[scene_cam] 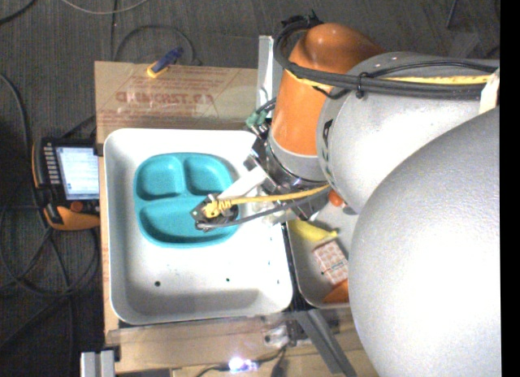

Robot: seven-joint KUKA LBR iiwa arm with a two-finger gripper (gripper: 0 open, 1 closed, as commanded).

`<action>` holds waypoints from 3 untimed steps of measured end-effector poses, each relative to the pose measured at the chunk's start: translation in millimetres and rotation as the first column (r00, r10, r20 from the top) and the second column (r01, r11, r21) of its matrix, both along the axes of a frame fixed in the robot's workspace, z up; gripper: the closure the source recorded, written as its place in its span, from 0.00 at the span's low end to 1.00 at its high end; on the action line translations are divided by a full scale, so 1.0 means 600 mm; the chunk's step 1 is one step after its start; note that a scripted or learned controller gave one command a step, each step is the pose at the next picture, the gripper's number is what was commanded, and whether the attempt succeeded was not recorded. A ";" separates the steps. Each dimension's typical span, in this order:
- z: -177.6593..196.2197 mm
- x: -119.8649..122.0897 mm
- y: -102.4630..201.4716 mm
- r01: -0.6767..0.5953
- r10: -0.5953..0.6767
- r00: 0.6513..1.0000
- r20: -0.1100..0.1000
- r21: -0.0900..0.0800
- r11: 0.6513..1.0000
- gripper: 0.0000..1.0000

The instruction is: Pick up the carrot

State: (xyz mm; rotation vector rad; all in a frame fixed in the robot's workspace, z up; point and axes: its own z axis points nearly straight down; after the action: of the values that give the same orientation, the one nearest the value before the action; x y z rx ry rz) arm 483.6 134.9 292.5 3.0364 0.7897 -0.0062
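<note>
Carrot, orange (337,291), lies in my right white bin (302,279), part-hidden under the arm. My gripper (213,211) hangs over the teal divided plate (175,184) in the left bin (203,282); I cannot tell its opening.

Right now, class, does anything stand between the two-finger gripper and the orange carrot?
Yes. The gripper hangs over the teal divided plate in the left white bin. The orange piece, likely the carrot, lies in the right bin; the bins' walls, a yellow object and a small box lie between.
</note>
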 end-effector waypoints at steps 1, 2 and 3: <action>-0.276 -0.004 -0.055 0.283 -0.283 0.959 -0.005 0.000 0.959 1.00; -0.107 -0.001 -0.120 0.204 -0.204 0.979 -0.001 0.000 0.979 1.00; -0.315 -0.004 -0.041 0.264 -0.264 0.964 -0.005 0.002 0.965 1.00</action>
State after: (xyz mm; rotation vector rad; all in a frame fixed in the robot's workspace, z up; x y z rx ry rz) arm 481.5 110.1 103.5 3.1183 0.3786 -0.0128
